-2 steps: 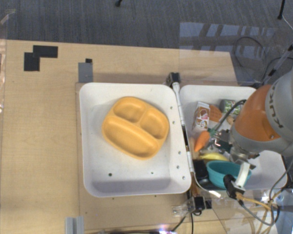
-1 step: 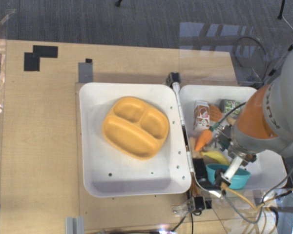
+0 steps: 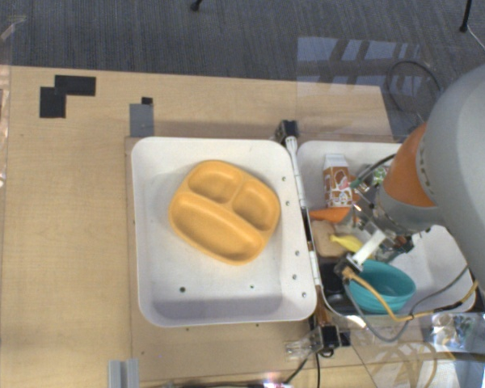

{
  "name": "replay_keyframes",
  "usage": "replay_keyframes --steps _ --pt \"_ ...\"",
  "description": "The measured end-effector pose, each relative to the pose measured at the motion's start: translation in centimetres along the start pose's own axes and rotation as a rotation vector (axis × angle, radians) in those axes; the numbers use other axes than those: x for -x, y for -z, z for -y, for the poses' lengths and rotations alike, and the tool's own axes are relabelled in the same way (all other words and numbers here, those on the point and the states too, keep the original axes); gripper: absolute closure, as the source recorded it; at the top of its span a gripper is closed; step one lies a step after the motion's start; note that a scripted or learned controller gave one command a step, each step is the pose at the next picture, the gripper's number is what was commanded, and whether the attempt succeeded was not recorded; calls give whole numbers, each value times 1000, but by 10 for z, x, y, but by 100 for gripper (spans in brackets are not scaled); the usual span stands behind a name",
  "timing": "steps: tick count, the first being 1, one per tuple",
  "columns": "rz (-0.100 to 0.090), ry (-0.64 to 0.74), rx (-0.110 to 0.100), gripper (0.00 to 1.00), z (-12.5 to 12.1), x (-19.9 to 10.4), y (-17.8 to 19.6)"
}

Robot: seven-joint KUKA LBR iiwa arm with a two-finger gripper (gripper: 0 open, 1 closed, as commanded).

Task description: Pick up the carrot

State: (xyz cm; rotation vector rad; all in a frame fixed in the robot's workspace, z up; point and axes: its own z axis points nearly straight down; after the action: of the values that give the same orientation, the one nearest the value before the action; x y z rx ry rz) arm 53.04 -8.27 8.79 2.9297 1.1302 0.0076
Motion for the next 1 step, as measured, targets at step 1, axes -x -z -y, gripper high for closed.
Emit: replay_keyframes --steps 1 --pt "2 197 4 0 -98 -5 16"
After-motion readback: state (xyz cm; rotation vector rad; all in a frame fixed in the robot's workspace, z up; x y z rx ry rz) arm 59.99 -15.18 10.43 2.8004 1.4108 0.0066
